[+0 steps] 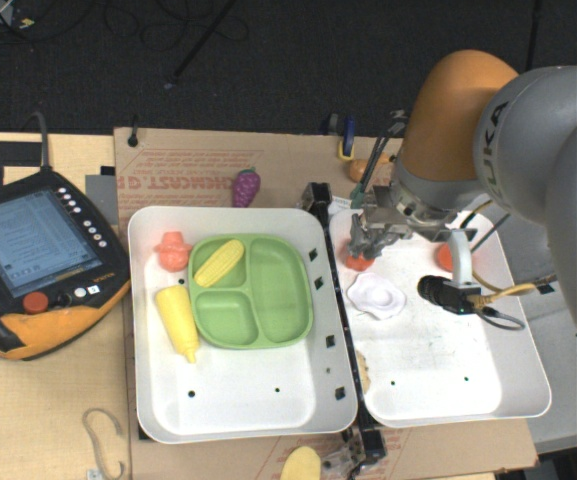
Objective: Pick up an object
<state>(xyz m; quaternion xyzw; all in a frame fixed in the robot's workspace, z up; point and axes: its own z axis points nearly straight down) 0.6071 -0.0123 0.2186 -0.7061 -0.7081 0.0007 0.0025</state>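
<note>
single fixed cam above the bench [58, 408], tilted down, mid range; both white bins in frame, left bin [228, 408] and right bin [458, 388] side by side, arm [528, 138] entering from frame right, dark floor along the top

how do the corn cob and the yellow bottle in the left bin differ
The corn cob lies inside the green divided plate, in its upper left compartment; the yellow bottle lies on the bin floor beside the plate. The cob is ridged and shorter, the bottle smooth and longer. Both are yellow.
</note>
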